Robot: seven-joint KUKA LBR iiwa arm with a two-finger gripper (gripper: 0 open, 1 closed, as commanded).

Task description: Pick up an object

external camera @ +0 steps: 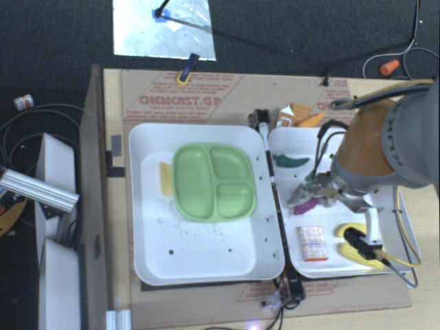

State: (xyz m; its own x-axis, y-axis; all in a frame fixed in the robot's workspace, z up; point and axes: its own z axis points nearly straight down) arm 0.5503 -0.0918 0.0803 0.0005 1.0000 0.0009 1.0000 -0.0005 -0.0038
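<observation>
Purple object (306, 205): small and elongated, lying at a slant on the floor of the right bin (292, 265), in its left half, near the wall shared with the other bin. Judged the likeliest pick, since it is the nearest thing to the tool.
End effector (307, 192): low in the right bin, right at the upper end of the purple object. Contact cannot be made out, and whether it is apart or together cannot be told at this slant. Nothing is seen held.
Step in hand: judged to be closing in on the purple object for a grasp.
Doing it well: centre over the object's middle, not its tip. Turn the wrist so the closing line crosses its narrow width. Go down until nearly at the bin floor before closing, then lift straight up.
Risk: a grip on the tip would probably flick the object toward the shared wall.
Red-and-white packet (313, 243): flat, below the purple object and apart from it. It should stay out of the grasp.
Dark green piece (291, 160): above the object, clear of the approach.
Left bin (148, 184): holds a green plate (213, 182), not involved.
Table (206, 96): carries both bins.
</observation>
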